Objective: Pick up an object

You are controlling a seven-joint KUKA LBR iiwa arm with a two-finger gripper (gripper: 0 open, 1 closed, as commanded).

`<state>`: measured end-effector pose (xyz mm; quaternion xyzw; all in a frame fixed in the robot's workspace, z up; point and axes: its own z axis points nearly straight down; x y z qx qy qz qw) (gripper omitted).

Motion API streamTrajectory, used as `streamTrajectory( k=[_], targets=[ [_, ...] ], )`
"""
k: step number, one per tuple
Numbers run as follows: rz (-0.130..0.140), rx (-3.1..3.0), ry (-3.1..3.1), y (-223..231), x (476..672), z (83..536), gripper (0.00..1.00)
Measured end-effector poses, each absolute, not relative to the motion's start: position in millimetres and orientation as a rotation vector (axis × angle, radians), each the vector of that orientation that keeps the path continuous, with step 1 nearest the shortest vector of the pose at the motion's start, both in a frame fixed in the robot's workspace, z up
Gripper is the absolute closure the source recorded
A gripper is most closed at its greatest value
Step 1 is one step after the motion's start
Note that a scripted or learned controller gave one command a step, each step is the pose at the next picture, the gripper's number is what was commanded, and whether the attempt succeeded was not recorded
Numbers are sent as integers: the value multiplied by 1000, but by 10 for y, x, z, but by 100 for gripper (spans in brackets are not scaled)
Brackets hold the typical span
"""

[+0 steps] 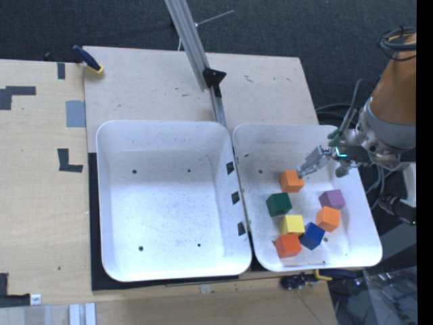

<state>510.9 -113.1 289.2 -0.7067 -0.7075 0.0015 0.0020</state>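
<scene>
Several small blocks lie in the right bin (270,144). An orange block (291,180) sits highest, with a green block (278,204) below it and a yellow block (293,223) lower still. A blue block (312,235) and a red-orange block (287,245) rest near the front wall. A purple block (331,198) and another orange block (328,218) sit to the right. My gripper (325,162) hangs over the right bin, just up and right of the top orange block. One grey finger (312,161) points toward that block, nothing visibly held.
The left bin (166,202) stands beside the right one. A slanted metal rail (193,42) runs down to the bins' shared back edge. A blue-and-yellow tool (88,59) lies on the bench at far left. Cables hang at the right.
</scene>
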Motion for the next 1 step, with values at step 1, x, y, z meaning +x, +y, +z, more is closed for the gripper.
streamTrajectory(
  k=[1],
  targets=[
    [2, -2218, -2223, -1132, 5111, 2910, 0]
  ],
)
